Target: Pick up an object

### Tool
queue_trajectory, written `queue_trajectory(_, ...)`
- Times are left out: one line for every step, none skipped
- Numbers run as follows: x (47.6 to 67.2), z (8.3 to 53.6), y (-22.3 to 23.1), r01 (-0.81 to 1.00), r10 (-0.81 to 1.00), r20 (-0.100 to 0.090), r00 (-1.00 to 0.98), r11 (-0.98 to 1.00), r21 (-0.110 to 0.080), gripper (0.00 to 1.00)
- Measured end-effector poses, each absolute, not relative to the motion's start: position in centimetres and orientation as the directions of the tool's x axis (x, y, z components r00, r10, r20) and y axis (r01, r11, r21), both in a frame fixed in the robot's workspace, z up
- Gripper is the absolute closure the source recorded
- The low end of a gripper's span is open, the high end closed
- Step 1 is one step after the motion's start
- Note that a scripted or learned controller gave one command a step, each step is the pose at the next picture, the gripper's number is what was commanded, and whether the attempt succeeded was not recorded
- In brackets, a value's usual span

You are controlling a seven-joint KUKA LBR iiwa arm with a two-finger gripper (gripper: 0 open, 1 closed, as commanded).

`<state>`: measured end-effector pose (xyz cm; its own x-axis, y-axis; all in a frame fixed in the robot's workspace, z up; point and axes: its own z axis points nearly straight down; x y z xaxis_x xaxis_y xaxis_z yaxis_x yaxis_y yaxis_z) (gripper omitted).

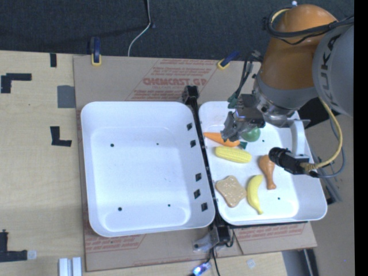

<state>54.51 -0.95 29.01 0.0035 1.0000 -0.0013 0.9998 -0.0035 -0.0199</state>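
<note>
Bench w/ two white bins; gripper [233, 132] low in right bin [299, 209], finger state can't tell. Carrot [214, 137] touching at 9 o'clock, corn [233, 154] just beside at 6.

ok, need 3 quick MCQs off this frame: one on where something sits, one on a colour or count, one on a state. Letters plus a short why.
1. Which bin holds the toy food?
A) left bin B) right bin C) both
2. What colour is the banana?
A) red B) yellow C) blue
3. Where is the gripper?
A) low over the carrot in the right bin B) down in the left bin C) outside both bins

Answers:
1 B: the banana, corn, bread slice and drumstick all lie in the right bin.
2 B: it is plainly yellow.
3 A: the gripper sits by the carrot.
</note>
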Motion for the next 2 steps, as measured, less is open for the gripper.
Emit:
queue_trajectory(52.6,34.0,4.5,1.0,1.0,0.001,-0.007,0.007,-0.001,1.0)
queue_trajectory(54.6,37.9,7.3,1.0,1.0,0.0,-0.005,0.005,0.001,1.0)
